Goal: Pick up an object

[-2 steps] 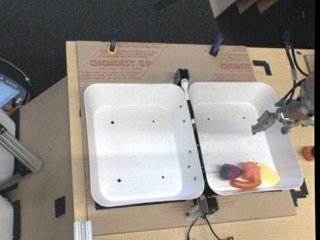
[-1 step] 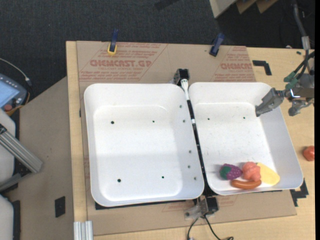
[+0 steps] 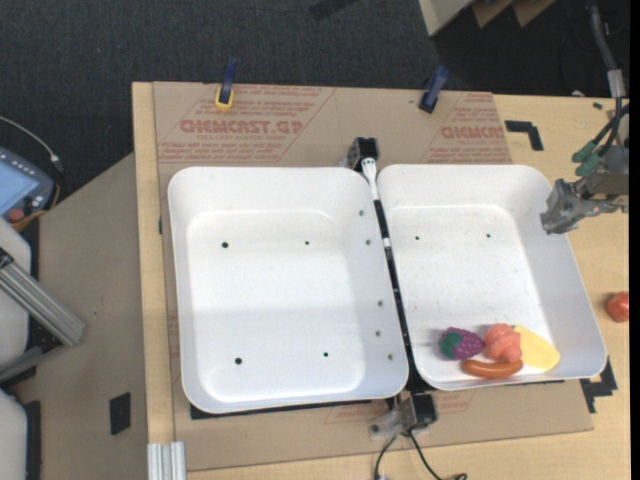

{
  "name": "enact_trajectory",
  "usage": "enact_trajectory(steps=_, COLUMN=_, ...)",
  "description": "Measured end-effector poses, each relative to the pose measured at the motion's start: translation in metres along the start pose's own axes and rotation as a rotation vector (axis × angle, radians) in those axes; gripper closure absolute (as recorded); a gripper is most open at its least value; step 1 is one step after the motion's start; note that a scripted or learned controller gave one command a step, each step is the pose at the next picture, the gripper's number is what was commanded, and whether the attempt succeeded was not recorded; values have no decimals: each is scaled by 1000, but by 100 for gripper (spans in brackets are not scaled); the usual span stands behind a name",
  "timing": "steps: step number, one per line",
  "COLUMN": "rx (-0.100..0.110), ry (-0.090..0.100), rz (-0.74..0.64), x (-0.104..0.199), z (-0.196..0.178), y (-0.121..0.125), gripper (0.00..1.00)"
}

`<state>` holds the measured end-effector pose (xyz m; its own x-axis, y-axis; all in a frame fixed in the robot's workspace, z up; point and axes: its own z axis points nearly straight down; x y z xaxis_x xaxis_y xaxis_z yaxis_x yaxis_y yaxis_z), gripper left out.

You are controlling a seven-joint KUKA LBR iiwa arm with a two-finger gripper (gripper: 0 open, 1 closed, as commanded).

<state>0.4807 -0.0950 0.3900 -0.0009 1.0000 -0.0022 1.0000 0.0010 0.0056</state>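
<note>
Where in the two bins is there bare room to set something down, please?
The left bin has bare floor from wall to wall. In the right bin the far and middle floor is bare. Its near right corner is crowded: purple grapes, an orange-red piece, a yellow piece and a sausage sit bunched together.

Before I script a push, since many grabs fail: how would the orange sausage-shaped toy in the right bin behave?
The sausage toy looks rounded and glossy, so it would probably roll or slip. It touches the red toy and lies near the bin wall, so a push would likely jostle both.
</note>
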Motion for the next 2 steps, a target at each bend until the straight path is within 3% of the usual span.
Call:
enact_trajectory(steps=1, rx=6, ry=2, rz=3, x=-33, z=33, y=29, gripper=100)
enact_trajectory(steps=2, rx=2, ry=0, rz=1, x=-32, z=21, y=29, gripper=100)
